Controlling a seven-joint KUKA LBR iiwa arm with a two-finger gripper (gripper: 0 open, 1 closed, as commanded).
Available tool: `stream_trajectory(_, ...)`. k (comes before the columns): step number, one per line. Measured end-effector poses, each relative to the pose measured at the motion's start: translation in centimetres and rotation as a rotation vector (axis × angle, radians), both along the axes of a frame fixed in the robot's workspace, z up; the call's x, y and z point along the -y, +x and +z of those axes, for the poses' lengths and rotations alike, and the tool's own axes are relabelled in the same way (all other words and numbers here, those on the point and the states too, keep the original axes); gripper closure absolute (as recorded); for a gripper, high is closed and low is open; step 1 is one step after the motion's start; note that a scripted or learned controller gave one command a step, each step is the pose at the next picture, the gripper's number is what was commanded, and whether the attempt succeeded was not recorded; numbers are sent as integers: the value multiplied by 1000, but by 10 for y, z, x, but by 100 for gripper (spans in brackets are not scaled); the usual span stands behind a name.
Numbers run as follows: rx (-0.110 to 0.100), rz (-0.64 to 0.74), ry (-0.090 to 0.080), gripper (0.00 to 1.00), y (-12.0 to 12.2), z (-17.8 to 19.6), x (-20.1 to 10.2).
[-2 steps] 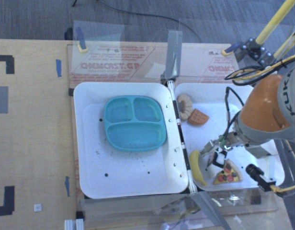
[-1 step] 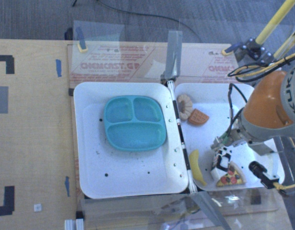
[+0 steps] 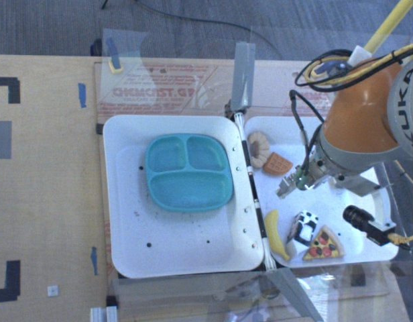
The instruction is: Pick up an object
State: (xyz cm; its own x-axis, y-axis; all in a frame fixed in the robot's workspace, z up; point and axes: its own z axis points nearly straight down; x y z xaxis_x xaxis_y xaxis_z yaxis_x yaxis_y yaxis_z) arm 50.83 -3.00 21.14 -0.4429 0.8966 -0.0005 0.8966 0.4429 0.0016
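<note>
— What do we see at the gripper [image 3: 288, 187]?

— We can't tell how it is set. It hangs over the right bin [image 3: 367, 255], just below the waffle [image 3: 278, 164].

— What could we pick up?

— The bagel [image 3: 259, 147] sits by the waffle. The banana [image 3: 278, 235], the black-and-white toy [image 3: 303, 228] and the pizza slice [image 3: 324, 244] lie near the front. Our left bin [image 3: 123, 240] holds a blue plate [image 3: 189, 172].
</note>
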Motion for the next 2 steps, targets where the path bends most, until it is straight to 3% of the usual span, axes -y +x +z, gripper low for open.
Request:
stream_trajectory(1, 1, 154, -1, 100, 25, -38, 76)
stream_trajectory(2, 2, 54, 0, 100, 29, -27, -23)
